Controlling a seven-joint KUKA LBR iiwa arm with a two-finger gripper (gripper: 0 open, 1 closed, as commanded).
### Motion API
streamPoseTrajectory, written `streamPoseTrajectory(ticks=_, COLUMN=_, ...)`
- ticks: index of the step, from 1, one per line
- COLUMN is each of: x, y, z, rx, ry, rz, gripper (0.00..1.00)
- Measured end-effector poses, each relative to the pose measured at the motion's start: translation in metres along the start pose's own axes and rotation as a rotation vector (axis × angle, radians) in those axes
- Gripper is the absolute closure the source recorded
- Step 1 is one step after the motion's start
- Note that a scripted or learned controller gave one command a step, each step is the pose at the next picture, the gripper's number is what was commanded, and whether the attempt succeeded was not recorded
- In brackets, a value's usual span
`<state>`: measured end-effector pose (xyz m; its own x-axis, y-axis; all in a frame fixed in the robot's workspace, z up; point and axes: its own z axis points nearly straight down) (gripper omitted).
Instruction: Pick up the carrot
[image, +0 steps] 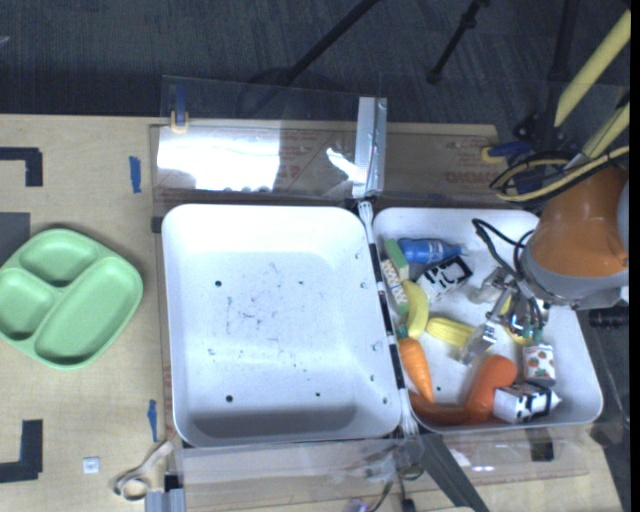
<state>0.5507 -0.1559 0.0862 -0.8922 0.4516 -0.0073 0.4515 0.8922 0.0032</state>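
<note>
The carrot (416, 369) is a short orange cone lying in the right bin (585, 385), against its left wall, with its narrow tip pointing toward the front. My gripper (487, 333) hangs over the middle of the same bin, to the right of the carrot and a little behind it, just above a yellow block (447, 331). It stands apart from the carrot. The grey wrist and orange band (578, 238) rise behind it to the right.
Crowded around the carrot are a banana (416, 308), a blue bottle (428, 249), a rounded orange object (490, 385), a brown curved piece (445, 411), a dotted cube (540, 362) and a black-and-white toy (526, 403). The left bin (200, 240) adjoins; a green divided plate (68, 296) lies far left.
</note>
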Motion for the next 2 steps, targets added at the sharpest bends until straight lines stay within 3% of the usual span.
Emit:
streamPoseTrajectory(ticks=1, x=0.033, y=0.007, z=-0.047, rx=0.000, ry=0.005, rz=-0.164, gripper=0.00)
streamPoseTrajectory(ticks=2, x=0.017, y=0.005, z=-0.083, rx=0.000, ry=0.002, rz=-0.208, gripper=0.00)
